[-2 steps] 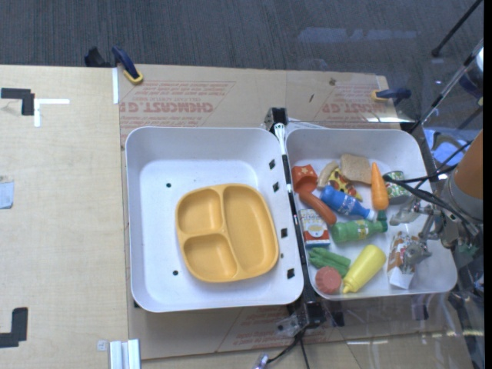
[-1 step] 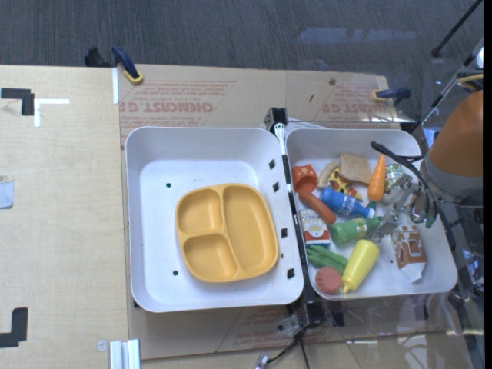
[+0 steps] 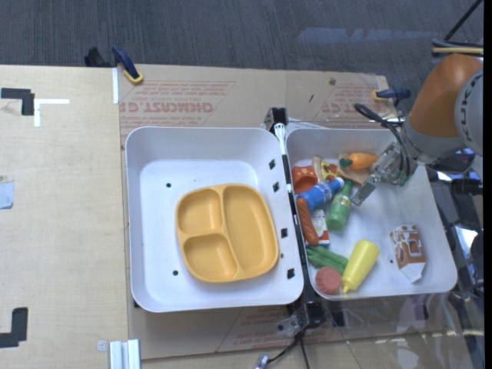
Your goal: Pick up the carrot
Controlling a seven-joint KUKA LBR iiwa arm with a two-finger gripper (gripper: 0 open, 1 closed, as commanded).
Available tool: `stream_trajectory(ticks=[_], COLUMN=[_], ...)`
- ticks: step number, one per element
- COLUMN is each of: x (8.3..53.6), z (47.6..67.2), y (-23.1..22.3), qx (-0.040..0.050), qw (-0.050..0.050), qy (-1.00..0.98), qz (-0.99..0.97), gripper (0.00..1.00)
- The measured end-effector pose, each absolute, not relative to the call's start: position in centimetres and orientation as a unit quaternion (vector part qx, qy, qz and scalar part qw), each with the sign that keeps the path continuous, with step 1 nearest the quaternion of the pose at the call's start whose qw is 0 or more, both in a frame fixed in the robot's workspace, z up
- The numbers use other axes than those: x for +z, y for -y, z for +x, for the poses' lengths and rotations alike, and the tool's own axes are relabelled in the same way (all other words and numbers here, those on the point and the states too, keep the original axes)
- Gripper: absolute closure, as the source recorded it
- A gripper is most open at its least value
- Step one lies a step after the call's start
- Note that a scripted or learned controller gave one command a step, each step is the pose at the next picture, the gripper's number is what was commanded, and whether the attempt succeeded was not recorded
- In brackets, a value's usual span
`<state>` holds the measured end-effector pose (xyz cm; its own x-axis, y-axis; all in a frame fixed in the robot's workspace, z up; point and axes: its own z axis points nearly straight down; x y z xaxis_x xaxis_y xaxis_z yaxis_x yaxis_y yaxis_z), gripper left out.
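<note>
Orange against the white, the carrot (image 3: 358, 160) lay near the back wall of the right bin (image 3: 430, 229), just beyond a clutter of toy food. The gripper (image 3: 364, 191) hung low over that bin, tips near a green bottle (image 3: 338, 211) and just short of the carrot, nothing between them. Whether it was parted or closed I could not tell from where I stood. The left bin (image 3: 146, 206) held a yellow divided plate (image 3: 227, 231). By my reckoning the pick had not happened: approach made, grasp and lift left.
</note>
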<state>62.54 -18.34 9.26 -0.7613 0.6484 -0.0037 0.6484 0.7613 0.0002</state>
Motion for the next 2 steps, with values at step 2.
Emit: stream_trajectory(ticks=[2], x=[8.96], z=[64.72], y=[17.72], qx=[-0.0029], qw=[-0.010], qy=[-0.891], qz=[0.453], gripper=[0.00])
